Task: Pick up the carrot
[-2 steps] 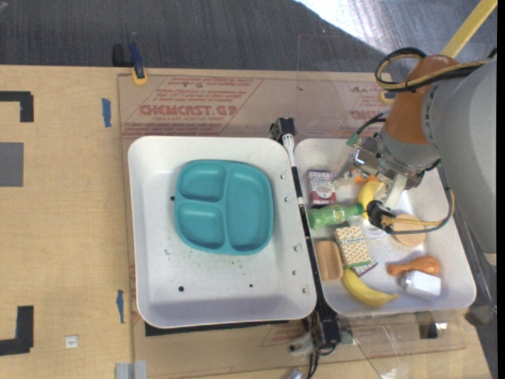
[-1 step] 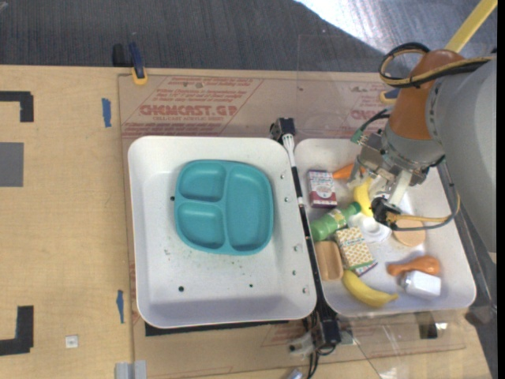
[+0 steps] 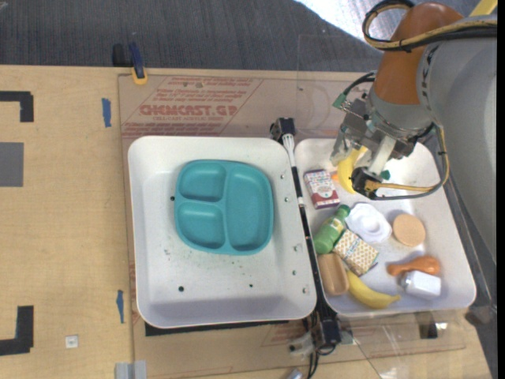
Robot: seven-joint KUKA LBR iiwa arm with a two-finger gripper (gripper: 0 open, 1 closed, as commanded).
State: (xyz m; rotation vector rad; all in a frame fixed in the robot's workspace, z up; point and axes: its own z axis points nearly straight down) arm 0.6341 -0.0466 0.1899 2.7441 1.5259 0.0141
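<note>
Plainly, your jaws hovered over the shallow white right bin's [image 3: 450, 227] far end, beside a curved yellow plastic piece [image 3: 346, 170]; whether open or closed, you couldn't tell. The small orange carrot [image 3: 412, 266] lay well apart from them, toward the near corner, so reaching it likely needed travel.

Teal divided plate [image 3: 225, 206], white bins [image 3: 158, 283] — an orange carrot [image 3: 417, 265], a yellow banana [image 3: 371, 294], a green bottle [image 3: 331, 230] — and a yellow-and-white checked packet [image 3: 357, 253].
</note>
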